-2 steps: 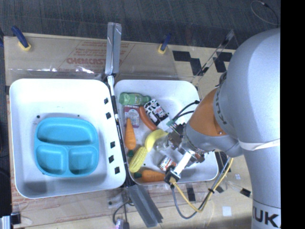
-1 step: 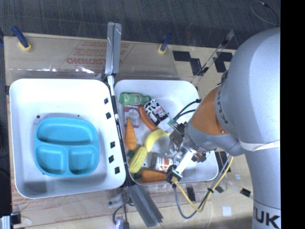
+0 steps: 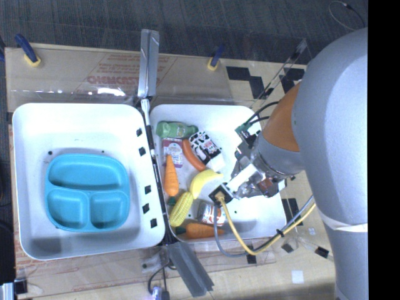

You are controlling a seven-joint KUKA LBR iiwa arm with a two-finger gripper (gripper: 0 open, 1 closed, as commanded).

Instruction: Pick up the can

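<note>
The big grey arm with its orange band (image 3: pixel 340 130) reached in from the right, and its gripper (image 3: pixel 251 185) hung low over the right half of the right-hand shallow white bin (image 3: pixel 250 112). Whether its grip was wide or narrow, the slanted view from above did not tell. The small silver can with a red label (image 3: pixel 211 215) lay near the front wall of that same bin, down and to the left of the gripper and apart from it. It had close company: a yellow plastic corn cob (image 3: pixel 180 209) sat just beside the can on its left, a long orange carrot (image 3: pixel 199 231) lay along the front wall just below it, and a yellow banana (image 3: pixel 205 181) was just above. Further back were a second orange carrot (image 3: pixel 170 175), a red-orange sausage-shaped piece (image 3: pixel 192 156), a black-and-white patterned box (image 3: pixel 205 145) and a green packet (image 3: pixel 175 130) near the back wall. Over in the left-hand white bin (image 3: pixel 25 167), a blue divided plastic tray (image 3: pixel 87 189) lay flat.
</note>
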